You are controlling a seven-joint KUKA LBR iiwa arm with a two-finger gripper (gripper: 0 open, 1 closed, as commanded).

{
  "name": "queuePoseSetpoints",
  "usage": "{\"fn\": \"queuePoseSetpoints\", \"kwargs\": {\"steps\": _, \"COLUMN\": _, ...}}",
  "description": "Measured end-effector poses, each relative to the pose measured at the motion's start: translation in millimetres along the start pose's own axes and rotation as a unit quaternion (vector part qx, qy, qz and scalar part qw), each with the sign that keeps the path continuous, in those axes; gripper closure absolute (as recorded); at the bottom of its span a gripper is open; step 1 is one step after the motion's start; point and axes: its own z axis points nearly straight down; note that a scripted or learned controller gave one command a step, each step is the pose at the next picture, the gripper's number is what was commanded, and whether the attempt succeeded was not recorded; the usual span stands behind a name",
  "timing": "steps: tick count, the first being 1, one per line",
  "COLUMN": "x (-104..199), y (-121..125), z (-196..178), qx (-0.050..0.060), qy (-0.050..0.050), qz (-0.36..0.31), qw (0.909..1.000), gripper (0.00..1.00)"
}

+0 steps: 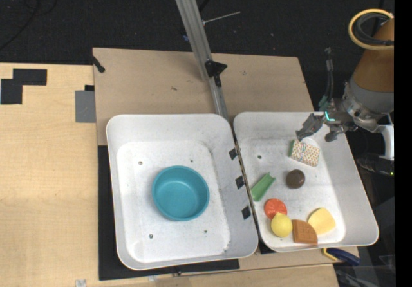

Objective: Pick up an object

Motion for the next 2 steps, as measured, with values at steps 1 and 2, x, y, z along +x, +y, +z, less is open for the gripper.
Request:
{"fn": "queuePoseSetpoints", "kwargs": {"steps": 1, "x": 0, "y": 0, "z": 0, "qx": 0.0, "qy": 0.0, "qz": 0.0, "qw": 1.0, "gripper": 0.0}}
{"fn": "queuePoseSetpoints", "kwargs": {"steps": 2, "x": 9, "y": -5, "z": 57, "qx": 0.002, "qy": 0.0, "qz": 0.0, "qw": 1.0, "gripper": 0.0}}
